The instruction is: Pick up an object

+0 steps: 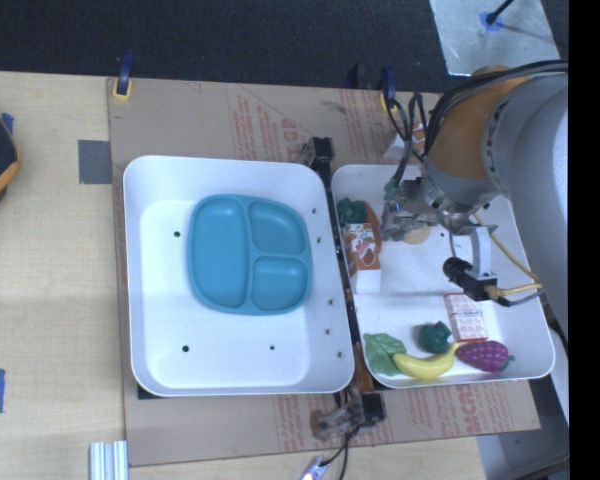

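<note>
Notably, banana (pixel 424 365) lies lengthwise left-right, ends curling upward.

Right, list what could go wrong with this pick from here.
1. The end effector is low in the right bin, near the far wall; it may scrape the wall.
2. The green toy and red-brown packet lie close together, so a grasp could nudge one aside.
3. The arm's yellow cable hangs over the bin and might snag.

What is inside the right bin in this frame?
The right bin holds a banana, purple grapes, a green leaf, a small carton and a snack packet. The arm covers the bin's upper part, so anything beneath it is hidden.
</note>
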Controlling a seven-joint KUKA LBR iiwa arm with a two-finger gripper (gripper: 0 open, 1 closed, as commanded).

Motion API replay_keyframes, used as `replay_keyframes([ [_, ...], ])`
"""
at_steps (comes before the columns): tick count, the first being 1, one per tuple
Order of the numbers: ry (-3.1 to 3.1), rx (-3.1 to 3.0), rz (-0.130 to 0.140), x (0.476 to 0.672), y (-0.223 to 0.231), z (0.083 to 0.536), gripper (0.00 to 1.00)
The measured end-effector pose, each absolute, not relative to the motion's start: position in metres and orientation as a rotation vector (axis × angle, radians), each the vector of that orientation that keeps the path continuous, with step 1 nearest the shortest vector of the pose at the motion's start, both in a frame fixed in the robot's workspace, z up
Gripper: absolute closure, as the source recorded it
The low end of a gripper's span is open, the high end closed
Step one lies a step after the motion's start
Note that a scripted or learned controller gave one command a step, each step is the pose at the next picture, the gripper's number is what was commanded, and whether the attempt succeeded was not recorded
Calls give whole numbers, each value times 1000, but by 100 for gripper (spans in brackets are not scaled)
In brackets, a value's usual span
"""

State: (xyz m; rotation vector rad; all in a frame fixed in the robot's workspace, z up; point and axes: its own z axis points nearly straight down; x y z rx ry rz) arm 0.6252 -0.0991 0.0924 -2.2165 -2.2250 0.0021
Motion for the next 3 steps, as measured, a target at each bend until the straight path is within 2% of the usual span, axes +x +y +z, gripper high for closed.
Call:
replay_keyframes([
  [1,-2225,-2216,2,656,-96,92,0],
  [2,-2225,-2218,3,656,-125,92,0],
  [3,-2224,-2214,3,656,-92,92,0],
])
